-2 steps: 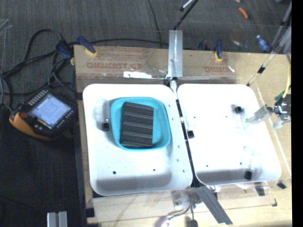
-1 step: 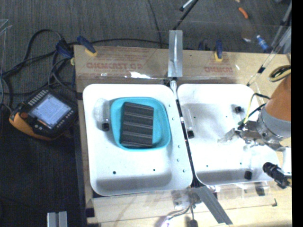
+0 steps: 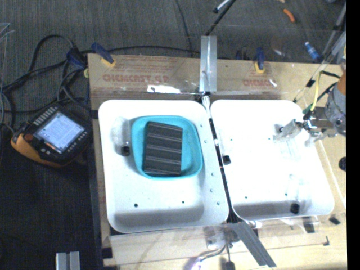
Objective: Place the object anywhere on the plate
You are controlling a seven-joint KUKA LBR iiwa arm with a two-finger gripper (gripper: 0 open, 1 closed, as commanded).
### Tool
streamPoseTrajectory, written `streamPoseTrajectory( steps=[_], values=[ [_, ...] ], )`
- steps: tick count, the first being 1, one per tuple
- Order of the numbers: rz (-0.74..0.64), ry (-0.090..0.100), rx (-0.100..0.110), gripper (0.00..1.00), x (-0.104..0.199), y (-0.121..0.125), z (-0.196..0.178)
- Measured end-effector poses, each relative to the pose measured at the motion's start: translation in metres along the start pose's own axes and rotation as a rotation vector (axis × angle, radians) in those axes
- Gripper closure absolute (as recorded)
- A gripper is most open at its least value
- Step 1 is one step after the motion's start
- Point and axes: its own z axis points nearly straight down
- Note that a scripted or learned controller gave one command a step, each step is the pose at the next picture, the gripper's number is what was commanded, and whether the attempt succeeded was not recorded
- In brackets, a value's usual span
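1. Where the bench (image 3: pixel 140 75) fills the middle of the frame, its brown top shows along the upper edge with red lettering, and two blue clamps grip that edge, one upper left and one upper right.
2. Two white bins sit side by side on it: the left bin (image 3: pixel 157 207) in the centre-left, the right bin (image 3: pixel 264 179) in the centre-right, their inner walls touching along a dark seam.
3. At the right edge of the frame, the arm (image 3: pixel 337 108) reaches in over the right bin's upper right part; wires run beside it.
4. Inside the left bin, toward its upper half, lies the blue plate (image 3: pixel 194 151), roughly square with rounded corners.
5. On the plate rests the object (image 3: pixel 163 148), a dark ribbed block, slightly tilted, covering most of the plate's middle.
6. Left of the bench, on the dark floor at mid-left of the frame, lies a pendant (image 3: pixel 53 134) with a lit screen and black cables.
7. Above the right bin's upper right area, the gripper (image 3: pixel 292 129) points toward the frame's left; nothing lies between its fingers, and how wide the jaws stand I cannot tell against the white bin.
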Motion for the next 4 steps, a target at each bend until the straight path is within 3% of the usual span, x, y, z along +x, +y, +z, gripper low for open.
streamPoseTrajectory(
  steps=[1, 2, 3, 4],
  values=[
    [0.120, 0.000, 0.003, 0.00, -0.009, -0.040, 0.041],
    [0.120, 0.000, 0.003, 0.00, -0.009, -0.040, 0.041],
    [0.047, 0.001, -0.006, 0.00, 0.022, -0.039, 0.169],
    [-0.146, 0.002, 0.001, 0.00, 0.022, -0.041, 0.052]
  ],
)
